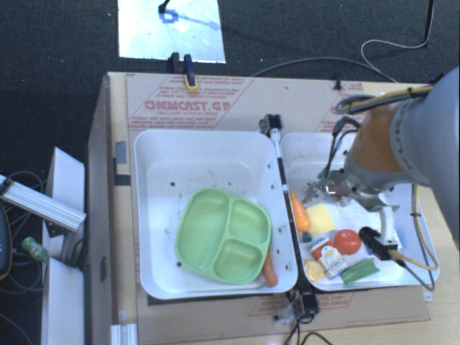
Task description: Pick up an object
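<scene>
Gripper (325, 190): reaching in from the right, low over the right bin (305, 146), just above the yellow block (320, 219); whether it grips anything cannot be told. Right bin contents: orange carrot (300, 212) along the left wall, yellow block beside it, red tomato (347, 241), small printed packet (331, 260), green piece (359, 271), pale yellow piece (313, 269); all clustered near the front. Left bin (201, 149): green divided plate (224, 234), tilted; a second orange carrot (269, 270) at its right edge.
</scene>
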Robot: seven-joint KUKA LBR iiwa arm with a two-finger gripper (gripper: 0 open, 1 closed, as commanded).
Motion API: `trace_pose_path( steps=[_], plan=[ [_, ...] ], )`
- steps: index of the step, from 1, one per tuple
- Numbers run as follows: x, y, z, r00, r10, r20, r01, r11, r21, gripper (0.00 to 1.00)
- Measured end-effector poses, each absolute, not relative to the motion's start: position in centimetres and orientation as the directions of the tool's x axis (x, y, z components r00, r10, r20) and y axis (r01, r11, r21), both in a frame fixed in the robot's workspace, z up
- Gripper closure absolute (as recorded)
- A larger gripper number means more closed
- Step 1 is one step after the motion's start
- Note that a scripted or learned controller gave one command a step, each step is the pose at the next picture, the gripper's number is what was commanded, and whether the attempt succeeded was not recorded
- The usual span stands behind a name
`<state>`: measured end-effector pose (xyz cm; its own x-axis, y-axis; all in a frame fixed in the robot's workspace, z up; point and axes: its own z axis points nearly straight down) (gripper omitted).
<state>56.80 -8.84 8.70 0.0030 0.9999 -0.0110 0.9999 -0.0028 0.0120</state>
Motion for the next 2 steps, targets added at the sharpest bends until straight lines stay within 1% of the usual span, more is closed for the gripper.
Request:
trace_pose_path(
  steps=[1, 2],
  plan=[
    [57.6, -8.8, 8.6, 0.0, 1.0, -0.007, 1.0, 0.0, 0.004, 0.0],
    [65.5, -8.5, 8.5, -0.005, 1.0, -0.001, 1.0, 0.005, 0.004, 0.0]
  ],
)
